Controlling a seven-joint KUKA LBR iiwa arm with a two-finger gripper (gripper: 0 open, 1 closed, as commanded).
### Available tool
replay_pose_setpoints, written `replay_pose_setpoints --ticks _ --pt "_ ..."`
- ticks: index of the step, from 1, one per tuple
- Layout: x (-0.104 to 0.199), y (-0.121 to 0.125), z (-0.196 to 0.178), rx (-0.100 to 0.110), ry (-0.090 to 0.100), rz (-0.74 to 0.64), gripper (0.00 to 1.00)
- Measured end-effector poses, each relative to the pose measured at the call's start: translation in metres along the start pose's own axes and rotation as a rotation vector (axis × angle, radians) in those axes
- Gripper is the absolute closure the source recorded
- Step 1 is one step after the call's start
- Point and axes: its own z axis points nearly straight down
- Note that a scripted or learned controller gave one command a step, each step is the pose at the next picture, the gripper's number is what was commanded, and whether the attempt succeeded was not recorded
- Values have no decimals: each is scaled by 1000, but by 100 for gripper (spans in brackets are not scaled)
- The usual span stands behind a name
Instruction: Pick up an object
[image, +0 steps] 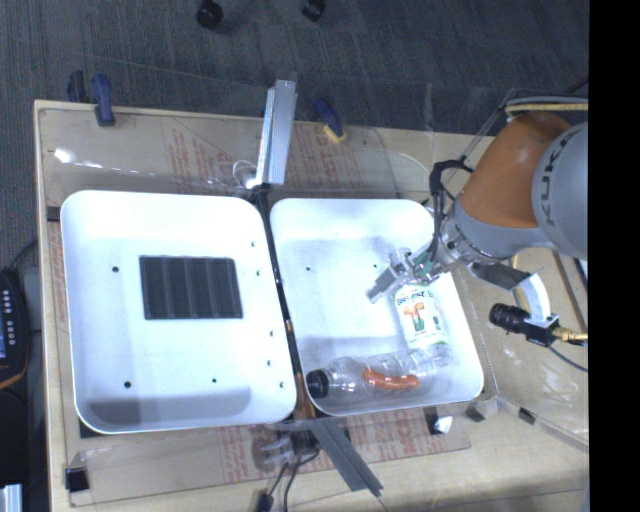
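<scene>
Camera view is showing my gripper (400, 272) hanging over the right bin (330, 230), just above a white bottle (421, 318). I'm holding nothing; how far I'm spread, I cannot tell. A clear bottle (375, 377) is lying along the near wall.

The arm (520, 190) reaches from the right into the right bin (330, 230). Its gripper (400, 272) hangs just above a white bottle (420, 318). A clear bottle (375, 377) lies along the near wall. In the left bin (100, 230) lies 1 dark ribbed pad (190, 287).
</scene>
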Motion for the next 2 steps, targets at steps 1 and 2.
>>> replay_pose_setpoints --ticks 1,2 --pt "-9 22 23 1 1 34 0" --pt "-7 19 9 0 0 3 0"
